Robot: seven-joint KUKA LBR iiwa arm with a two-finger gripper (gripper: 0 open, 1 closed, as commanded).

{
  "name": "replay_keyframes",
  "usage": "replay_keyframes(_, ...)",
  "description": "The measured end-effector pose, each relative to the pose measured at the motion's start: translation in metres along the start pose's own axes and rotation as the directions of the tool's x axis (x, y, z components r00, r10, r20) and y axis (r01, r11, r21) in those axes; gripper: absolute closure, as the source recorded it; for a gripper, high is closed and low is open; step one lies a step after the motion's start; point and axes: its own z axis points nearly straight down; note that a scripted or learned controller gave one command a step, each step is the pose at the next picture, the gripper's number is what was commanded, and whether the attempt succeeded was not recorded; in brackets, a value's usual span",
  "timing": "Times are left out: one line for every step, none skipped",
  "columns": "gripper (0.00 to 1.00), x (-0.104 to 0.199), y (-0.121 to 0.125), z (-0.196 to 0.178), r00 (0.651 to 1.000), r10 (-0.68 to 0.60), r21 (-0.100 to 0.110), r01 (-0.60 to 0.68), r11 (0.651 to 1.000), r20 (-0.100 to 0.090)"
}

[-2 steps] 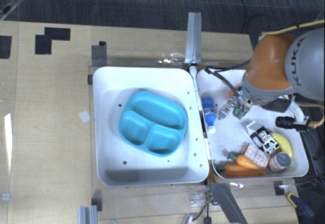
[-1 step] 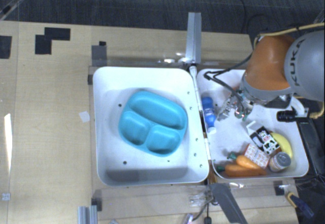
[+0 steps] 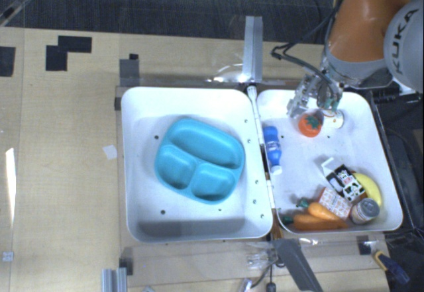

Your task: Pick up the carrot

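Note:
The carrot (image 3: 317,221), orange with a green stub at its left end, lies along the front wall of the right bin (image 3: 371,151). A second orange piece (image 3: 329,211) rests against it. My gripper (image 3: 315,100) hangs over the far part of the right bin, well away from the carrot. Just in front of the gripper is a small round orange object (image 3: 309,125) with a greenish top. I cannot tell whether the gripper touches it.
A blue bottle (image 3: 271,145) lies by the divider. A black-and-white box (image 3: 344,179), a patterned packet (image 3: 334,201), a yellow banana (image 3: 368,186) and a can (image 3: 364,211) crowd the carrot's corner. The left bin (image 3: 139,151) holds a blue divided plate (image 3: 199,159).

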Motion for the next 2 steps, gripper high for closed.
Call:
replay_keyframes(1.00,-0.023,-0.038,0.090,0.964,-0.267,0.000,0.267,0.964,0.000)
replay_keyframes(1.00,0.001,-0.027,0.098,0.827,-0.563,0.001,0.563,0.827,0.002)
